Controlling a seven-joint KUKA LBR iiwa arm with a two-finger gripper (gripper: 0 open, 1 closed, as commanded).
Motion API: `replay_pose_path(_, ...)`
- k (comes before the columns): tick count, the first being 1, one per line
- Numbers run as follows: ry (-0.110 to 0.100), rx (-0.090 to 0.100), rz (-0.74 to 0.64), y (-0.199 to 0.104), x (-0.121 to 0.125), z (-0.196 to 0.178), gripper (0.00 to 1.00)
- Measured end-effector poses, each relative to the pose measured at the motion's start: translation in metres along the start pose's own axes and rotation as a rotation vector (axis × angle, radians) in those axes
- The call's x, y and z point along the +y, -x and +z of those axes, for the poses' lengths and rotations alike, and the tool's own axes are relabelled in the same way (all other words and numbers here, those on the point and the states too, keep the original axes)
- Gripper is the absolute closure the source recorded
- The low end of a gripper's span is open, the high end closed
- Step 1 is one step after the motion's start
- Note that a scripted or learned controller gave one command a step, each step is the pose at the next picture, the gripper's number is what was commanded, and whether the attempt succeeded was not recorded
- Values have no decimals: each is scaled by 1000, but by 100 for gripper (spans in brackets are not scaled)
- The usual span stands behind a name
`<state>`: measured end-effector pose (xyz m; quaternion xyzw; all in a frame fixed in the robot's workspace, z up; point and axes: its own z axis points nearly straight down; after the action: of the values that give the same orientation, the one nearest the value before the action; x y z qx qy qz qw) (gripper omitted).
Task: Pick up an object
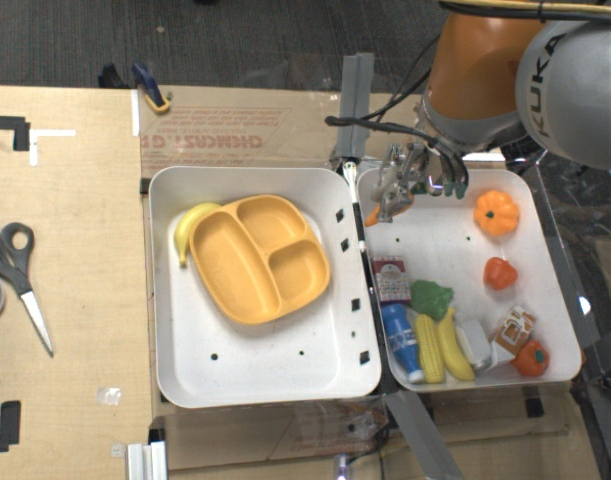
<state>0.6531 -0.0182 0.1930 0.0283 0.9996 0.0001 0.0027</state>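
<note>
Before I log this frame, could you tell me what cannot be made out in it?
- Gripper, camera view: fingers blurred against the bin wall, so its state and any load are unreadable.
- Banana, left bin: mostly hidden under the yellow divided plate.
- Small packet, right bin: label too small to read.
- Scissors: one handle cut off by the left edge.
</note>
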Motion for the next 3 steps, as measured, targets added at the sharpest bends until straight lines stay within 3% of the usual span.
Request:
replay_pose_path(1, 0, 2, -213, -22, -86, 27, 100)
replay_pose_path(2, 1, -1, -192, 11, -68, -54, 100)
replay_pose_path(3, 0, 1, -479, -26, -107, 100, 100)
